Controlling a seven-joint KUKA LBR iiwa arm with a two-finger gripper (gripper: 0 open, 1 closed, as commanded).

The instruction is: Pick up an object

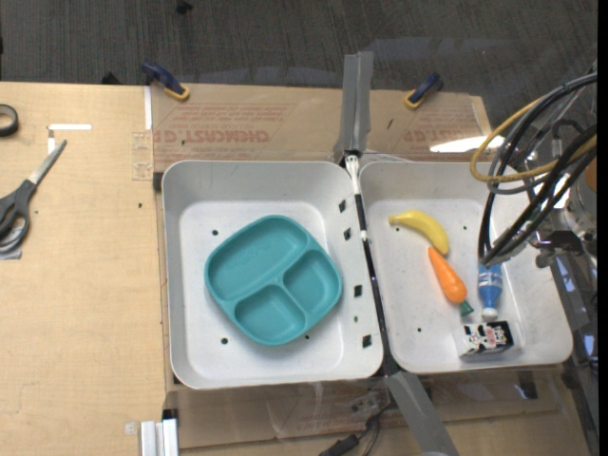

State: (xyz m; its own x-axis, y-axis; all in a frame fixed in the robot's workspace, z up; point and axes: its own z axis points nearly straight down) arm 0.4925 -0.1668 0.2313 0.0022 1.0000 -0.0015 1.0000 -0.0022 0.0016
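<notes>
Camera view puts the step at approach — nothing lifted yet. In the right bin (418,350), a toy banana (419,223) and toy carrot (446,274) lie toward nine o'clock of the hand (488,291), whose state I cannot tell. Next: descend squarely over one item.

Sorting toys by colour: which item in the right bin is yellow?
The banana, at the bin's far side. The carrot touching it is orange; the bottle is blue.

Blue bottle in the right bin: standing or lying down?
Lying down. The bottle lies flat on the floor of the right bin, its length showing, white end pointing toward the near edge, beside the carrot.
</notes>
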